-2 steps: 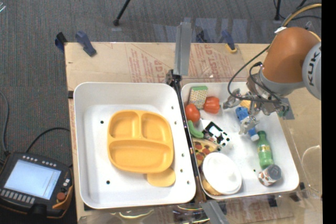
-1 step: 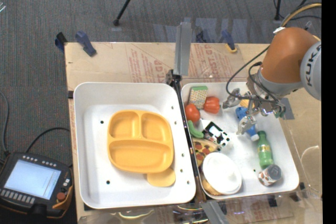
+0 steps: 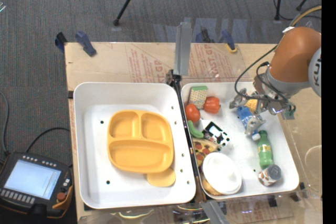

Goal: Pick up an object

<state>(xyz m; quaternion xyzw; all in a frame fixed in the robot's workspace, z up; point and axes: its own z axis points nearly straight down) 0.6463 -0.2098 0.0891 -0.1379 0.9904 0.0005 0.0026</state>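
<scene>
My gripper (image 3: 258, 106) hangs low over the upper right part of the right bin (image 3: 290, 157), below the orange wrist band. Directly under and beside it lies a blue and silver packet (image 3: 245, 115), with a small yellow item (image 3: 252, 104) touching the gripper's metal parts. Whether anything is held is hidden from this angle. Just in front of the gripper lies a green bottle (image 3: 264, 149), and a small can (image 3: 269, 174) sits at the bin's front right corner.
The right bin also holds a red tomato (image 3: 191, 113), a red pepper (image 3: 211, 105), a beige and green box (image 3: 198, 96), a black and white toy (image 3: 218, 134), a pizza slice (image 3: 200, 150) and a white bowl (image 3: 221, 172). A yellow divided plate (image 3: 140, 140) lies in the left bin (image 3: 89, 113).
</scene>
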